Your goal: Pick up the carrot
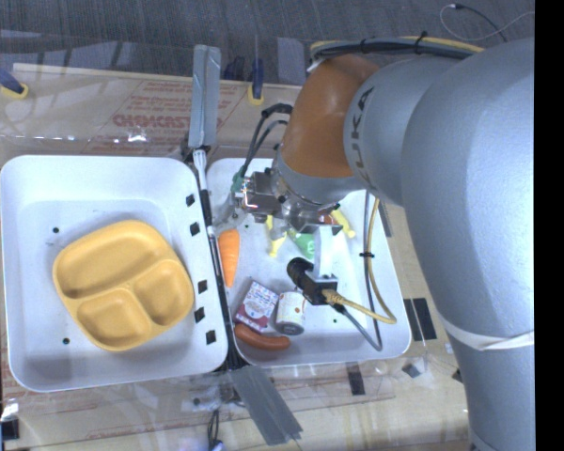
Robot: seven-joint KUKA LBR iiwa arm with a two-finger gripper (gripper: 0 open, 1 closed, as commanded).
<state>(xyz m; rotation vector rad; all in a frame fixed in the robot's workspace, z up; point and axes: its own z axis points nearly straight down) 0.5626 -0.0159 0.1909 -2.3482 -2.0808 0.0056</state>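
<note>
Sausage point(261, 341) comes first, a reddish-brown one lying crosswise against the near wall of the right bin point(396, 344). Just behind it stands a small tin point(289, 314), tipped on its side with its round end facing up, and touching that on the left is a red and white packet point(256, 303).

A little farther in lies the carrot point(228, 256), flat on the bin floor and close along the bin's left wall, thick end away from me and tip pointing back towards the packet. Nothing is gripping it.

The left bin point(19, 365) sits alongside, and a yellow plate point(122, 285) with three compartments rests in the middle of it, turned at a slight angle.

Beyond the carrot, the claw point(254, 200) hangs just past its thick end and slightly to the right. (Whether it is clenched or released I cannot tell, as the wrist hides too much of it.) Under the wrist I can make out a green thing point(306, 245) and a small yellow piece point(276, 243) on the bin floor, both partly covered.

Above all this looms the grey arm point(432, 139), coming in from the right, its orange band point(324, 120) over the far half of the right bin. The pale wooden worktop point(395, 402) carries both bins.
</note>
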